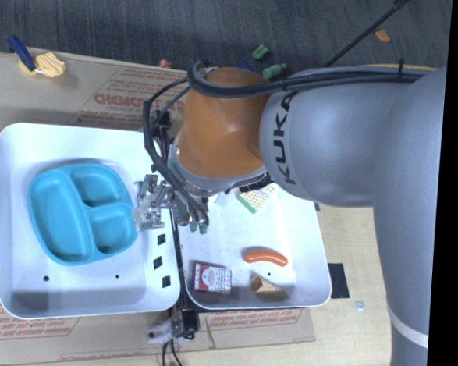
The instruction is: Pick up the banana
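Counter with cardboard under two white bins. Gripper [172,209] hangs over the seam between the bins; can't tell whether it's wide or narrow. Banana not clearly identifiable. Best guess is the pale stub [267,284] in the right bin [317,259], toward the view's lower right of the gripper, just beside the orange sausage [265,257]. Long axis unclear.

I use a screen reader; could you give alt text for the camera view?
A grey and orange robot arm reaches over two shallow white bins, its gripper above their shared edge. The left bin holds a blue divided plastic tray; the right bin holds small food items.
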Robot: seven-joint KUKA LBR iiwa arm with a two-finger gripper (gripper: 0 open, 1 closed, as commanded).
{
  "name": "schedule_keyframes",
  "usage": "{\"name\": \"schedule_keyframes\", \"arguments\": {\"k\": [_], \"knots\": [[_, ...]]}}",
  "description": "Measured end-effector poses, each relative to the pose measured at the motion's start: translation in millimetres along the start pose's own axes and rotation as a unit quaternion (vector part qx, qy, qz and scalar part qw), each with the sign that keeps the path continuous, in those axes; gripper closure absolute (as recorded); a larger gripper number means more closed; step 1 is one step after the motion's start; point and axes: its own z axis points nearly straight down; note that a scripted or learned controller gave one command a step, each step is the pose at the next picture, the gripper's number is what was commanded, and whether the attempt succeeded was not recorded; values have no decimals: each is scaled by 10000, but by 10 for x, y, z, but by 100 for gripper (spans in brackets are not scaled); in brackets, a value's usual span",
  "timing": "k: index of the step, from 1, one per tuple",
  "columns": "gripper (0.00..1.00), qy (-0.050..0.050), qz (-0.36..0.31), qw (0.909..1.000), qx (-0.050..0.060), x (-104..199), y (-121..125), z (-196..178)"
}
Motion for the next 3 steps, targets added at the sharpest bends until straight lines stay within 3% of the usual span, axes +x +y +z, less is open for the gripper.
{"name": "schedule_keyframes", "arguments": {"k": [1, 2, 3], "knots": [[100, -2, -1584, 9874, -9, -375, 334, 1093], [100, 2, -494, 9988, -3, 406, -14, -272], [100, 2, -773, 9970, -6, 290, 745, -178]]}}
